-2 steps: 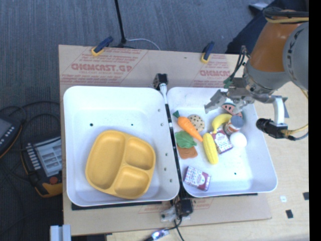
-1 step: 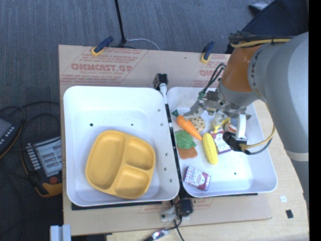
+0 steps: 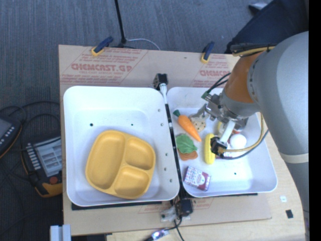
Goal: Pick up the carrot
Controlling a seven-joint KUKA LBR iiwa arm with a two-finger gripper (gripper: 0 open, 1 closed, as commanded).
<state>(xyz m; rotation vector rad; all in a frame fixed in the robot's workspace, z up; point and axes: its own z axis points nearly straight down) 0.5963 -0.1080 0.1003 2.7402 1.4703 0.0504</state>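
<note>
Carrot (image 3: pixel 188 126) lay in the right bin (image 3: pixel 251 182), toward its 10 o'clock corner — green top at 11, tip at 5, a green toy leaf (image 3: pixel 185 143) just at its 6. My claw (image 3: pixel 204 113) hung close at the carrot's 2 o'clock — clenched or released, I could not tell.

The bins (image 3: pixel 115 104) look like smooth, glossy white plastic. The yellow tray (image 3: pixel 120 162) seems matt plastic. The carrot (image 3: pixel 188 127) looks smooth. The bench (image 3: pixel 165 67) is matt brown board; the carpet (image 3: pixel 50 14) is rough.
</note>
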